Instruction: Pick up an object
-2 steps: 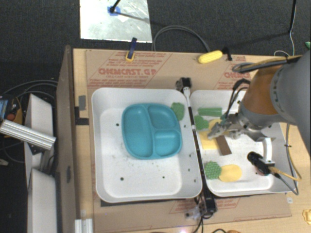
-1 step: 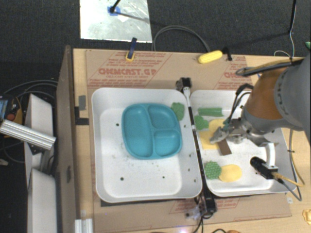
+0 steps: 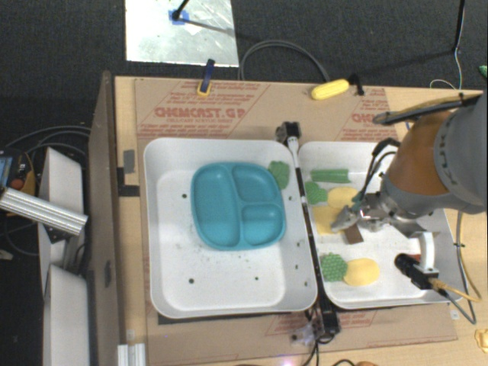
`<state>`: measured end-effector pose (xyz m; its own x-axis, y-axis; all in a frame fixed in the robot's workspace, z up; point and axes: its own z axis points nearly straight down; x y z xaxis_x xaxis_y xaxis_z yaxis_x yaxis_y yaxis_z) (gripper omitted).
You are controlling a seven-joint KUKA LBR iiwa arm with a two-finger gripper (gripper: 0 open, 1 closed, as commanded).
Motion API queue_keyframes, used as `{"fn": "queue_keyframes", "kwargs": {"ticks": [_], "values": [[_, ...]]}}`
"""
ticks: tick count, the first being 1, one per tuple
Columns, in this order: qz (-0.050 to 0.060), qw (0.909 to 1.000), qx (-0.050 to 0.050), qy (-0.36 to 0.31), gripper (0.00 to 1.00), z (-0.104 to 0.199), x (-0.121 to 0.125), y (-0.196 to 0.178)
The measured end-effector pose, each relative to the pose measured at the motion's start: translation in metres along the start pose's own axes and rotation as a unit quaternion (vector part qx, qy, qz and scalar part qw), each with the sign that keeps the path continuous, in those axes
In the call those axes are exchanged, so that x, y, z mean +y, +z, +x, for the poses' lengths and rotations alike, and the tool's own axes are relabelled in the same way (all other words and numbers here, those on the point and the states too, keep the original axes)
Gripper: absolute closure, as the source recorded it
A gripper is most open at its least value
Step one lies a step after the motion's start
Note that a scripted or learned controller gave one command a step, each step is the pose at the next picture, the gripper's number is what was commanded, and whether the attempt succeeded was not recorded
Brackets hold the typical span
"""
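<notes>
The pincer [image 3: 351,221] is low in the right bin [image 3: 385,302], a little left of its middle; whether it is apart or together I cannot tell, and I see nothing clamped in it. A brown block [image 3: 354,236] lies directly at its tip, touching it or almost; this is the nearest thing to take. A yellow lump [image 3: 325,219] lies just beside the pincer on the side of the inner wall; a yellow ball [image 3: 341,197] lies just above it in the view. Near the front rim a green tuft [image 3: 332,265] and a yellow oval [image 3: 361,271] lie side by side, touching. At the far end lies a green stick [image 3: 329,175]; a green leaf [image 3: 315,194] lies close to the inner wall. The things crowd the left half of this bin; the floor to the right of the block is bare white; the arm [image 3: 446,166] hangs over the far right corner.

The left bin [image 3: 221,284] stands rim to rim with the right one; a blue plate [image 3: 238,206] lies in its middle, with bare floor on the left and in front; a green bit [image 3: 279,174] touches the plate's far right corner. Both bins rest on a cardboard [image 3: 229,109] with red print; a yellow tube [image 3: 329,90] lies at its far edge. Around the bench is a dark floor [image 3: 46,52]; a shiny sheet [image 3: 179,21] lies on it beyond the bench.
</notes>
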<state>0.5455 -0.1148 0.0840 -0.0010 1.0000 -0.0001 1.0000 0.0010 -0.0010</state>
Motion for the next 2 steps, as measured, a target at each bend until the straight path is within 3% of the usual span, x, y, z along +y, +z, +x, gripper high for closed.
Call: {"fn": "queue_keyframes", "kwargs": {"ticks": [1,2], "values": [[-0.002,1.0000,0.000,-0.001,1.00,0.000,0.002,-0.011],[-0.007,1.0000,0.001,-0.006,1.00,0.074,0.059,-0.107]]}}
